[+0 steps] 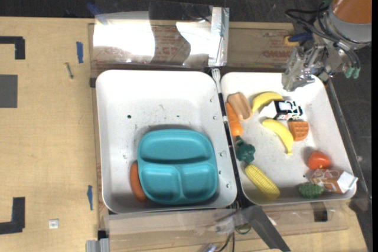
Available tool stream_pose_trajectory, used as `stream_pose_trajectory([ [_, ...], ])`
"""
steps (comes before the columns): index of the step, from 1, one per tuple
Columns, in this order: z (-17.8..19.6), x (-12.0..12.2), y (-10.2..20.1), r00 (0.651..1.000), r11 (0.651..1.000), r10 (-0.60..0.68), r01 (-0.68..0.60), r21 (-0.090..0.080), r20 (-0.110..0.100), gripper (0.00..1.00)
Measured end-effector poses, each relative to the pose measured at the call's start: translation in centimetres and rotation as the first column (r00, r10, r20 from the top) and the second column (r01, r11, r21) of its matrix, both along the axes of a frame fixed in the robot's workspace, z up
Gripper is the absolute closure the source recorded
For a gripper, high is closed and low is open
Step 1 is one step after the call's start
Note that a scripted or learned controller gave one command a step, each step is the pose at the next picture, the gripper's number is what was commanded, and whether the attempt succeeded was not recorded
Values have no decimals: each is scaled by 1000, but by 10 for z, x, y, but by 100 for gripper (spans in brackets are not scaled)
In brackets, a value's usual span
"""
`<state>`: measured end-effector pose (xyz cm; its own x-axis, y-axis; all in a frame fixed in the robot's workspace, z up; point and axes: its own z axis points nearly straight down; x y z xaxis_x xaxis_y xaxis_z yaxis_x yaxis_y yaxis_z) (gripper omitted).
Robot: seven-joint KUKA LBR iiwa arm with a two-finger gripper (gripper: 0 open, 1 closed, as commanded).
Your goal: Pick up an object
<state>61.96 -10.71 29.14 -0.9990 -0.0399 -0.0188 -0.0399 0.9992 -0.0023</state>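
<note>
From the overhead camera, two white bins are sitting side by side on the tabletop (pixel 41 127). The left bin (pixel 112 103) is carrying one teal divided tray (pixel 176 166), with one orange item (pixel 135 181) peeking out from under the tray's left edge.

The right bin (pixel 333 121) is holding the toy food: two yellow bananas, one (pixel 265 100) curving at the far side and the other (pixel 280 133) lying just nearer; one hot dog bun (pixel 239 105) and one orange carrot (pixel 234 126) along the left wall; one dark green broccoli (pixel 245 152); one yellow corn cob (pixel 261 180) toward the near edge; one black-and-white item (pixel 289 108); one orange waffle-like piece (pixel 298 129); one red-orange tomato (pixel 319 160); one small carton (pixel 332 180); and one green leafy piece (pixel 310 189) at the near right.

The gripper (pixel 298 81) is hanging over the far right corner of that bin, above bare floor beside the far banana. Its jaws are pointing down with nothing between them; whether they are apart or together cannot be told.
</note>
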Motion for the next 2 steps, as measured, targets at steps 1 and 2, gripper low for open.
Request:
stream_pose_trajectory([
  [1, 20, 45, -9, 999, 999, 49, -49, 1, -10, 100],
  [2, 13, 48, -6, 1000, 1000, 11, -11, 2, -13, 100],
])
